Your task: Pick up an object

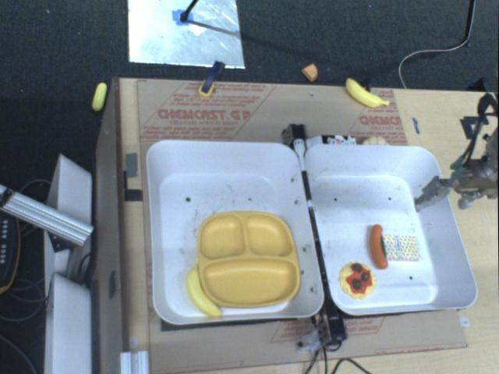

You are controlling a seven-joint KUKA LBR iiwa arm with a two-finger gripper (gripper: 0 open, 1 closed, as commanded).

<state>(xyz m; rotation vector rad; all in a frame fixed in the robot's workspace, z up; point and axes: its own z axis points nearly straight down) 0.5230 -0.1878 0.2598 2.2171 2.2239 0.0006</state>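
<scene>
- Fingers' spread cannot be told at this slant; the gripper (446, 191) sits at the right rim of the right bin (366, 162), and nothing shows in its grasp.
- Step in hand, as I judge it: the approach. No object has been picked yet, and all of them lie on the bin floors.
- Nearest candidates lie in the right bin's near half: a sausage (377, 246), a patterned block (401, 248) just beside it on the right, and a small pizza (357, 279) near the front left.
- In the left bin (218, 162) lie a yellow tray (248, 257) and a banana (201, 293) touching the tray's front left corner. Both are well apart from the gripper.
- Next move likely calls for swinging inward over the sausage or block, then coming down centred on one of them.
- Risk: the two lie so close together that a descent between them could nudge both and catch neither.
</scene>
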